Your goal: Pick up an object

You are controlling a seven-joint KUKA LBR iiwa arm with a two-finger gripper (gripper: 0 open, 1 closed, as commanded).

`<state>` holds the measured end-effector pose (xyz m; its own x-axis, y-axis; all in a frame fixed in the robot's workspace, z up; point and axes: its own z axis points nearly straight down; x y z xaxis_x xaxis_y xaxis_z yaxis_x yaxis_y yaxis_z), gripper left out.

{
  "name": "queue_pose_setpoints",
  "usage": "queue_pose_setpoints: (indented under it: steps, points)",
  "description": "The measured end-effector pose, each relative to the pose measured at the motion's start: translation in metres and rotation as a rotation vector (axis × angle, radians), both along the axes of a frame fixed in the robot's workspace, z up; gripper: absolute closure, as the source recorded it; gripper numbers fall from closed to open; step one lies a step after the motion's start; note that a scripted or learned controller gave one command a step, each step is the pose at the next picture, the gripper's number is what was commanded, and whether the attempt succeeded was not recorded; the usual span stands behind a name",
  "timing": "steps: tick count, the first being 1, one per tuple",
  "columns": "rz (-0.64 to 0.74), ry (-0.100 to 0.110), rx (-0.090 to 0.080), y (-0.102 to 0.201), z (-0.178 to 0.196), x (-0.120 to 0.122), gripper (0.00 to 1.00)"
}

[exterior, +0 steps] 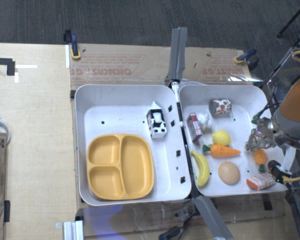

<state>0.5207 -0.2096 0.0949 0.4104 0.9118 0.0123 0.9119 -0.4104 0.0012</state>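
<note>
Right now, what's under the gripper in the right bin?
The gripper hangs over the right bin's right side. An orange piece lies just below it in the view; whatever lies directly beneath the gripper is covered.

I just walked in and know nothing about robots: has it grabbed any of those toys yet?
Not yet, by the look of it. The tool hangs low at the right bin's right side, beside a small orange piece. Nothing visibly sits between its fingers. The carrot, lemon and egg lie untouched, so the pick remains.
</note>
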Motion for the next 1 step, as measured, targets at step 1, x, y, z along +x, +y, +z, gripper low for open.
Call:
queue_pose_setpoints:
  steps: [1]
  points:
    - [-0.001,0.0,0.001,0.0004,0.0089,0.0008,1.0]
